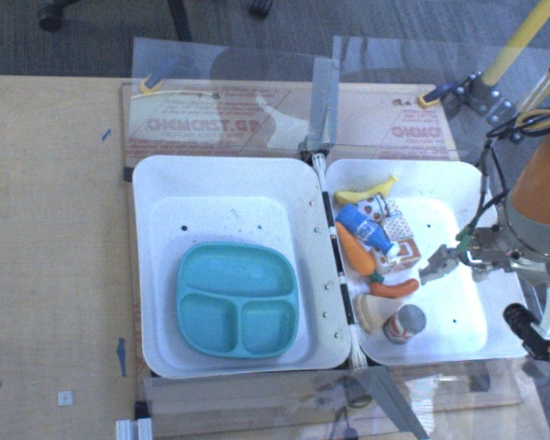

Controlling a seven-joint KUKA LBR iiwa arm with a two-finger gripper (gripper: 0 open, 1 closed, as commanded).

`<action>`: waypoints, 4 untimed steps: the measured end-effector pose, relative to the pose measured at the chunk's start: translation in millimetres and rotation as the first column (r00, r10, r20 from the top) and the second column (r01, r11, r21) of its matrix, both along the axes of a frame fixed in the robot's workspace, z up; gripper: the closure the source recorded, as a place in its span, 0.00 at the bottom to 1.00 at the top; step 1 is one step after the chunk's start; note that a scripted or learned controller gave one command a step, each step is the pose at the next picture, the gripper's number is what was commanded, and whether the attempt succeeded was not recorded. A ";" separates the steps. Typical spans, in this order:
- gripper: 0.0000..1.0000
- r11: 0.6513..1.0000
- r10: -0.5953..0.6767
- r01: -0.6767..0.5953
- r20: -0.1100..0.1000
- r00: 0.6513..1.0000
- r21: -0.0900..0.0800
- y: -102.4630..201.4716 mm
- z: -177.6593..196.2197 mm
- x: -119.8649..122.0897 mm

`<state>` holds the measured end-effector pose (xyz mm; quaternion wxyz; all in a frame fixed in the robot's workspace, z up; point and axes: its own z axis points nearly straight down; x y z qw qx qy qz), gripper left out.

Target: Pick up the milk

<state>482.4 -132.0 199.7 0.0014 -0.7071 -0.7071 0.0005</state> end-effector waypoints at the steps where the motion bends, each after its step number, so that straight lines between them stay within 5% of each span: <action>1: 0.00 0.950 -0.313 0.313 -0.001 0.950 0.000 -36.5 -80.8 -3.7; 2: 0.00 0.991 0.132 -0.132 0.010 0.991 -0.004 20.6 -110.9 -0.9; 3: 0.00 0.988 0.154 -0.154 0.012 0.988 -0.008 -54.2 -110.9 -0.4; 4: 1.00 0.988 0.154 -0.154 0.016 0.988 -0.008 -53.2 -100.5 0.8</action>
